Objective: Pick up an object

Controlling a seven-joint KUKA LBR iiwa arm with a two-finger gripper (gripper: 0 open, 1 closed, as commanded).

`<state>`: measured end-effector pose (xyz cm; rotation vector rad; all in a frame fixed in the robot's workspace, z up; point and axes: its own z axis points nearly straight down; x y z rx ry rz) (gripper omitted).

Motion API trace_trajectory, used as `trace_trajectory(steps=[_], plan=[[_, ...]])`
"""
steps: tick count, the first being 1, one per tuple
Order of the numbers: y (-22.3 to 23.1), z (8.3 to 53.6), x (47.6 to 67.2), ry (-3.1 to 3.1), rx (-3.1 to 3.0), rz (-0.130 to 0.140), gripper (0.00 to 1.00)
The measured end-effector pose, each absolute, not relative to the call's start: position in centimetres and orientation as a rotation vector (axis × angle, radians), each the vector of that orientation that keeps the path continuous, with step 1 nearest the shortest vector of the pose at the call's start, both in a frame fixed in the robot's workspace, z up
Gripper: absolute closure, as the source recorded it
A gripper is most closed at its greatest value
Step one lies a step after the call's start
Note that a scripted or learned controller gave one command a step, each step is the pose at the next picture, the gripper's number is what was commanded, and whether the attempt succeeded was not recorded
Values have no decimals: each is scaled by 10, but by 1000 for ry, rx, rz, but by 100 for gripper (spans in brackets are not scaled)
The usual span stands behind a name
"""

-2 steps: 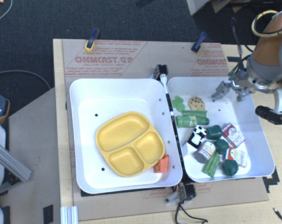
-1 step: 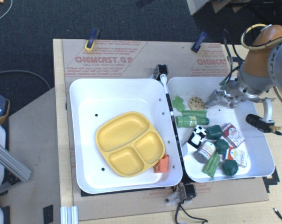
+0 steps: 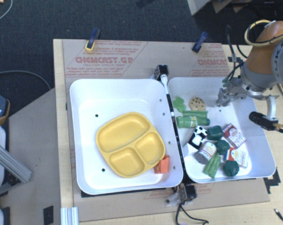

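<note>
We saw a brown-board table (image 3: 132, 60) on dark carpet, two white bins side by side. Left bin (image 3: 80, 125) held a yellow divided plate (image 3: 130, 144) with an orange block (image 3: 162, 165) touching it. Right bin (image 3: 258, 135) held mixed toy food (image 3: 212, 142) toward its left and front. Claw (image 3: 224, 97) hovered at that bin's back edge; grip state unclear.

Open floor in the left bin, a crowded lower half in the right.

Left bin (image 3: 85, 125): bare white along the top and left — blocked in the middle by a yellow divided plate (image 3: 130, 144), with an orange block (image 3: 162, 165) touching its lower right edge. Right bin (image 3: 261, 139): clear along the upper right, near the gripper (image 3: 224, 97) — elsewhere packed with a cookie (image 3: 196, 103), a green bottle (image 3: 192, 121), and a heap of small toys (image 3: 219, 149) lying against each other.
</note>
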<state>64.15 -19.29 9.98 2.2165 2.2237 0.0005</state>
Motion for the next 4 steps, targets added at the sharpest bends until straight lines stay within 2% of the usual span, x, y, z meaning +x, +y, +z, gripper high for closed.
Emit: trace_trajectory(steps=[1,2,3,4], plan=[[-191,143,644,2219,2216,4,100],[-196,207,642,2215,2216,6,100],[-197,227,643,2218,2216,4,100],[-146,238,627,2228,2218,0,100]])
